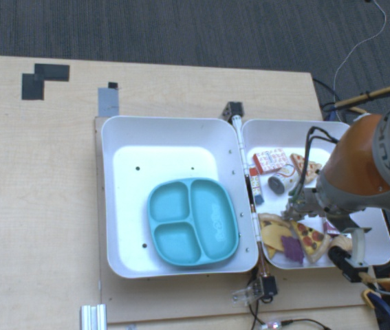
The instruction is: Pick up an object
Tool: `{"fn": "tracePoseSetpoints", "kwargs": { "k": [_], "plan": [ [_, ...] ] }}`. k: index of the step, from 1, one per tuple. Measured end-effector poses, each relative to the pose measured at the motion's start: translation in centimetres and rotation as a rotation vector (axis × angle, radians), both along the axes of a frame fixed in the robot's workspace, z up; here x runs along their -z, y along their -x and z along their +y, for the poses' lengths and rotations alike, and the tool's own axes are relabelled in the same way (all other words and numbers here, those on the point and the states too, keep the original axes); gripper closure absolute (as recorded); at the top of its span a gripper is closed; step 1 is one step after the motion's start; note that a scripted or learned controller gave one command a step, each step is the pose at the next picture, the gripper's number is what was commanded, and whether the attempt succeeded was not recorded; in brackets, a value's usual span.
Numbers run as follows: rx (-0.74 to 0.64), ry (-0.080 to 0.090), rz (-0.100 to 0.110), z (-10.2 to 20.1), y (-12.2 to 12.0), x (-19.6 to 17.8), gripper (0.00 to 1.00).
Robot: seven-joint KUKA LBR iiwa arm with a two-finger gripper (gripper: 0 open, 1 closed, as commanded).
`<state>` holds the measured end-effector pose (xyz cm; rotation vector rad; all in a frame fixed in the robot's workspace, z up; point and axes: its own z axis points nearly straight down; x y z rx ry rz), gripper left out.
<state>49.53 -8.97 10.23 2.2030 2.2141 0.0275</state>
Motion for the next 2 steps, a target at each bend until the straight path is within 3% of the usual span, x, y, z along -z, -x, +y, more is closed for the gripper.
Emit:
{"fn": "tracePoseSetpoints", "kwargs": {
  "k": [1, 2],
  "plan": [
    [0.002, 0.002, -0.002, -0.1, 0.0, -0.1, 0.00],
    [-0.002, -0.001, -0.004, 0.1, -0.2, -1.1, 1.00]
  ]
}}
